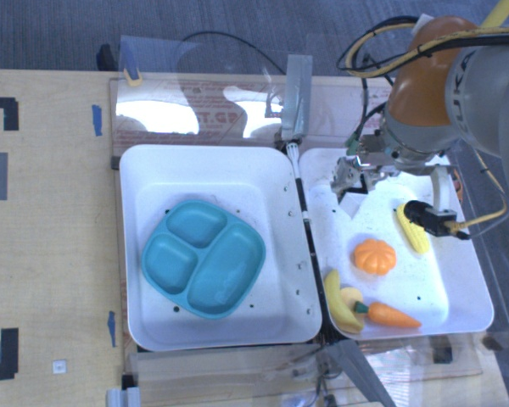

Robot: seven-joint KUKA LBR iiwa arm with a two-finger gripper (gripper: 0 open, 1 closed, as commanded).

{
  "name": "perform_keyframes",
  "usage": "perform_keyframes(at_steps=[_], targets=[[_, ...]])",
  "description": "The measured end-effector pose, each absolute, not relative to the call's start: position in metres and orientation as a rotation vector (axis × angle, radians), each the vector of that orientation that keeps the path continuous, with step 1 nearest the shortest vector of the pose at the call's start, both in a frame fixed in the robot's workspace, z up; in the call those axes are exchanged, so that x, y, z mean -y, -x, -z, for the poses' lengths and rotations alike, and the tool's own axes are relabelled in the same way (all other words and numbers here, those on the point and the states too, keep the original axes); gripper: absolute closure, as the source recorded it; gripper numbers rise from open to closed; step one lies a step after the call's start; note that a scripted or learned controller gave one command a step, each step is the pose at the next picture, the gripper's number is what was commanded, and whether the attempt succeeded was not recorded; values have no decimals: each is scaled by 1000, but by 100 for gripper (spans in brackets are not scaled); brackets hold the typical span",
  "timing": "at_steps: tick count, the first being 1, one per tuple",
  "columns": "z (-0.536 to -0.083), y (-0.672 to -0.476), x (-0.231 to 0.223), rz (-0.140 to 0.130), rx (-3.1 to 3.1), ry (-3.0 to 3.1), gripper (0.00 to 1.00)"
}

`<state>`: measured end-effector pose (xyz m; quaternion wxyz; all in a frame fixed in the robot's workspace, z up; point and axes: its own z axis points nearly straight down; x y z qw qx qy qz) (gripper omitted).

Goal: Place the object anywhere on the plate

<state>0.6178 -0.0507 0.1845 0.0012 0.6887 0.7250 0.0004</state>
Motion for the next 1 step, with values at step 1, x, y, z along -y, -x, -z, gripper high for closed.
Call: perform_keyframes(at_steps=[1], targets=[[-185, -619, -35, -6, -2285, -2154, 100]])
